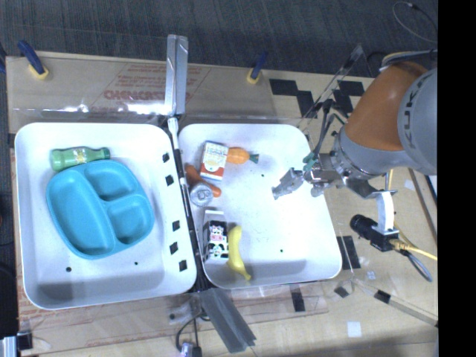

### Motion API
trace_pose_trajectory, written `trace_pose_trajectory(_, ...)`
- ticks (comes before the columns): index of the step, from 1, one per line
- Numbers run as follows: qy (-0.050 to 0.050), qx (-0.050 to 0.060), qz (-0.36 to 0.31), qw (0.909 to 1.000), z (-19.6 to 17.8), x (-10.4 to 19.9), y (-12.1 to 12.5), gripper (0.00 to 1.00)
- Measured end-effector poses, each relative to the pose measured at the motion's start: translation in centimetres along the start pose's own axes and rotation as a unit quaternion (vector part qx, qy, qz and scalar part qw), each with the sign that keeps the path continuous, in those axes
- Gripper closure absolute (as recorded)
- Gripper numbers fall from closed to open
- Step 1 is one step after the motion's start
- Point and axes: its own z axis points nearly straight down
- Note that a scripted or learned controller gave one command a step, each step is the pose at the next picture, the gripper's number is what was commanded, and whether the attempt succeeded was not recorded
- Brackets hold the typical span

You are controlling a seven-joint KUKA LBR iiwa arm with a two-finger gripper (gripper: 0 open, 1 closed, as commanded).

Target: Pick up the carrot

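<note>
Camera view, nearest first: a banana (237,253) lies at six o'clock in the right bin (316,255). Farther up, the end effector (286,185) hangs at three o'clock, whether apart or together I cannot tell. Farthest, the carrot (238,155) rests ungrasped at eleven o'clock beside a carton (213,161). Everything remains.

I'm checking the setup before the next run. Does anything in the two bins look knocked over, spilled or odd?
Nothing looks spilled or broken. The green plastic bottle lies on its side above the blue divided tray in the left white bin. In the right white bin, the orange carrot sits beside a small juice carton.
</note>
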Motion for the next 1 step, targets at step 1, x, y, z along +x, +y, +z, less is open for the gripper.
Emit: trace_pose_trajectory(1,0.0,0.0,0.038,0.9993,7.12,2.19,8.7,0.0)
